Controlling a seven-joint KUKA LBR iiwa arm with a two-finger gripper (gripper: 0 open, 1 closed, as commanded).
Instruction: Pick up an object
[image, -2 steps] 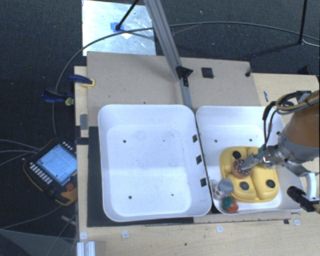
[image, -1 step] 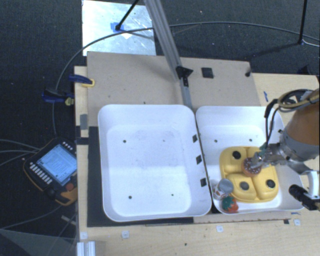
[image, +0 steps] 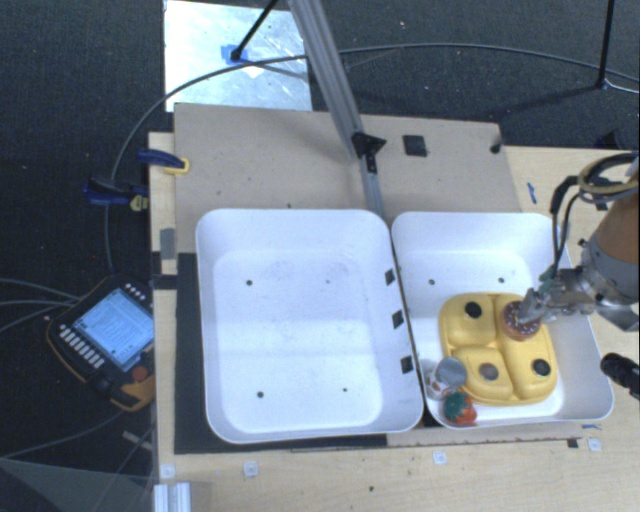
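Over the right-hand bin (image: 500, 235) we see the grey arm (image: 612, 262) reaching in from the right, its gripper (image: 522, 318) lowered onto a yellow tray (image: 497, 348) that lies in the bin's near half. The tray has four rounded pockets, each with a dark spot at its middle. Right at the tip of the gripper sits a small reddish-brown round piece (image: 519, 320), over the tray's far right pocket; we cannot tell whether the tool grips it or merely touches it, since the tip is too small and blurred to judge.

Just beside the tray's near left corner, against the bin wall, lie a small grey cup-like thing (image: 449, 372) and, nearer still, a little toy in red and green (image: 457, 405). They touch or almost touch each other.

To the left, the other bin (image: 220, 240) adjoins the first along a shared edge with three dark clips. Both rest on a brown board (image: 270, 160). Off the bench at the far left lies a handheld controller (image: 108, 328) with a lit blue screen; its text is too small for us to read. We find no legible brand or label anywhere.
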